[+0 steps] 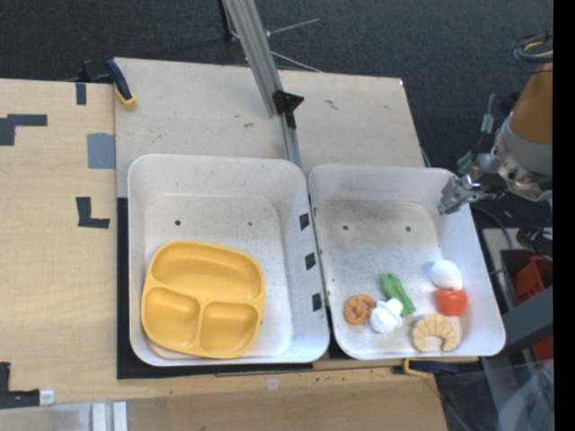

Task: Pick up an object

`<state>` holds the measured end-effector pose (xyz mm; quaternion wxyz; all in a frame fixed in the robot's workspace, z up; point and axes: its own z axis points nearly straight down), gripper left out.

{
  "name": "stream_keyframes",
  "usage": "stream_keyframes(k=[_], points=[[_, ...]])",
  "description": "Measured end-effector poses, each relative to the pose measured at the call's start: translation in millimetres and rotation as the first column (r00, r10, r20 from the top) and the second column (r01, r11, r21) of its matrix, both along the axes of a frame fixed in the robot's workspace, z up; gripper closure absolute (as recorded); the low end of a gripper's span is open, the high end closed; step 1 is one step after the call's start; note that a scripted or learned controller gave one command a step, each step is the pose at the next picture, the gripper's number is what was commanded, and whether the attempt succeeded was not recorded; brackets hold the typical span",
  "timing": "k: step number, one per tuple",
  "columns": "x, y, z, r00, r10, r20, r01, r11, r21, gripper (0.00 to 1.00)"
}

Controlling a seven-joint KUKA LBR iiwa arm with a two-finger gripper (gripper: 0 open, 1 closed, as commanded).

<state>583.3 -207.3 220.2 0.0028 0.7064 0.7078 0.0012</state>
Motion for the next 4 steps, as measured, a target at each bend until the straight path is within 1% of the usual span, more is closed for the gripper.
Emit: stream_keyframes(k=[1, 2, 3, 4], points=[[1, 0, 53, 1.0, 0.0, -0.001, 0.0, 1.0, 0.0, 1.0], [-13, 51, 56, 1.0, 0.004, -0.006, -0.004, 1.0, 0.003, 1.0], [-23, 105, 38, 1.0, 0.004, -0.009, -0.004, 1.0, 0.004, 1.0], [-34, 162, 41, 1.0, 0.005, -0.008, -0.005, 1.0, 0.005, 1.0]])
